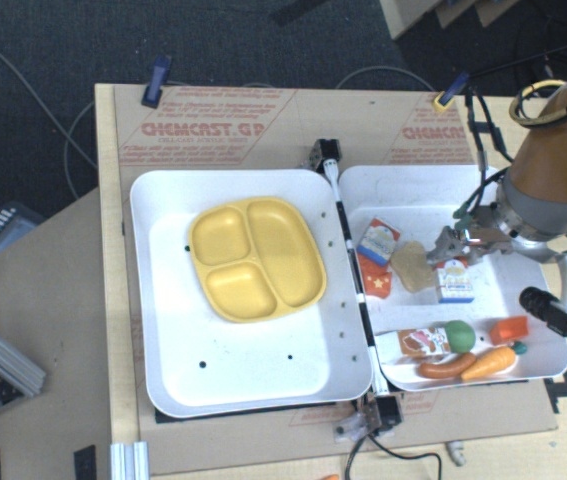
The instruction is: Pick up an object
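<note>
nearest the camera, along the lower edge of the right bin (pixel 403 181), lies a row of small toy foods: a flat printed packet (pixel 421 342), a brown sausage (pixel 445 367), a green ball (pixel 460 337), an orange carrot (pixel 488 362) and a small orange block (pixel 509 329), all smooth moulded plastic and crowded against each other. further up the same bin sit a red and white packet (pixel 377 258), a tan, rounded piece (pixel 413 267) like a slice of bread, and a little blue and white carton (pixel 455 284). the left bin (pixel 163 268) holds a yellow plate (pixel 256 257) with three compartments, glossy and rounded at the corners. the gripper (pixel 455 242) hangs low over the right bin, just beside the tan piece and above the carton; how far apart its fingers stand cannot be told, and nothing shows between them. judging by this, the step in hand is the descent onto a target, with no grasp made yet. the next move would call for settling over one item, likely the tan piece or the carton, and closing squarely; both are thin and lie flat, so the fingers could slide off or nudge a neighbour.
</note>
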Robot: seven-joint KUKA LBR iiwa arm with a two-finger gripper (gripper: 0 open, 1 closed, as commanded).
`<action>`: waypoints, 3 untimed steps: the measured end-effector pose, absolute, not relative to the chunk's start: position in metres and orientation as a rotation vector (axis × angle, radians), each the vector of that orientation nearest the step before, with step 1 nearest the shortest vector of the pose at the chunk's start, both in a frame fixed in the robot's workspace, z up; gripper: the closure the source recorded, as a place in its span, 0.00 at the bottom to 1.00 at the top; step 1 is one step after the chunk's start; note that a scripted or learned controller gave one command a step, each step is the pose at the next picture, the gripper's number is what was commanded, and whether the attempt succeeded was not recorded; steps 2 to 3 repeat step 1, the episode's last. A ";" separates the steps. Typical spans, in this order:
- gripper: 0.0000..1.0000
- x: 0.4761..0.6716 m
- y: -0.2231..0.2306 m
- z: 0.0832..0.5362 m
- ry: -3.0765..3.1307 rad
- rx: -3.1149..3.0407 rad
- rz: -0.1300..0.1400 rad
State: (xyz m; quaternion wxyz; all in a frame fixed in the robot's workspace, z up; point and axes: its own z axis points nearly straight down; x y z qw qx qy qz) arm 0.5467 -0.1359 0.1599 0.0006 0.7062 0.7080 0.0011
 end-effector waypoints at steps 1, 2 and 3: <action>1.00 0.543 -0.074 0.185 2.223 2.219 0.002; 1.00 0.543 -0.074 0.185 2.223 2.219 0.002; 1.00 0.543 -0.074 0.185 2.223 2.219 0.002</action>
